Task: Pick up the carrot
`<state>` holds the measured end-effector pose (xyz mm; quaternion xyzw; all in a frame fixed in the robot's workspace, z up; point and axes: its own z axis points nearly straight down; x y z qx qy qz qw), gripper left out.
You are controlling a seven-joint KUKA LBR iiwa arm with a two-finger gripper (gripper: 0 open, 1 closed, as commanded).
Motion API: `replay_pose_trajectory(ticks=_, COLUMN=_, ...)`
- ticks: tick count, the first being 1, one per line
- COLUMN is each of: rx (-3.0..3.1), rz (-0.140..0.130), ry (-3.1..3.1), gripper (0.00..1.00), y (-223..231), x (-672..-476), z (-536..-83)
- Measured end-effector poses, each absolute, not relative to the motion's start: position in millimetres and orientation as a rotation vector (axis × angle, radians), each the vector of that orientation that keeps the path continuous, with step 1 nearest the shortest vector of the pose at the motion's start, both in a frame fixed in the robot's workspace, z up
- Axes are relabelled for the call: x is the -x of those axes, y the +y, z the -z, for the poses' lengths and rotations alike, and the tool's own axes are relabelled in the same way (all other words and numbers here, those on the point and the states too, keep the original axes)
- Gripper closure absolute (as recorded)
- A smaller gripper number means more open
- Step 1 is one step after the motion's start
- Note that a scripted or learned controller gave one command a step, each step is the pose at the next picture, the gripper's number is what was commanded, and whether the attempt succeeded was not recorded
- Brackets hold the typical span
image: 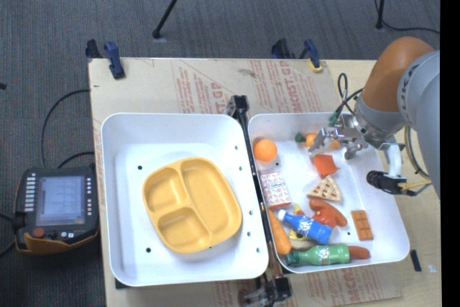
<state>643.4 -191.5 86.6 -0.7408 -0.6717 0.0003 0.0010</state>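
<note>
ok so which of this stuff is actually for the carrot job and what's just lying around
For the job:
carrot, by the right bin's left wall
claw, over that bin's far end

Lying about:
orange ball
green bottle
blue bottle
pizza slice
yellow tray in the left bin

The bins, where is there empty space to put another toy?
Left bin: bare floor all around the yellow plate, widest along the top. Right bin: a bare patch right of the pizza slice; crowded by the carrot and bottles.
</note>
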Motion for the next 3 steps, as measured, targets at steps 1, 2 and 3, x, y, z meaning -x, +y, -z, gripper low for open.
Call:
replay_pose_trajectory(ticks=1, rx=2.549, rz=-0.002, ry=-1.814, gripper=0.0, y=-198, x=-643.3, z=-87)
replay_pose_trajectory(ticks=2, rx=2.552, rz=-0.001, ry=-1.822, gripper=1.0, y=-199, x=-644.1, z=-97)
replay_pose_trajectory(ticks=3, rx=2.286, rz=0.001, ry=-2.154, gripper=1.0, y=-184, x=-581.2, z=-88)
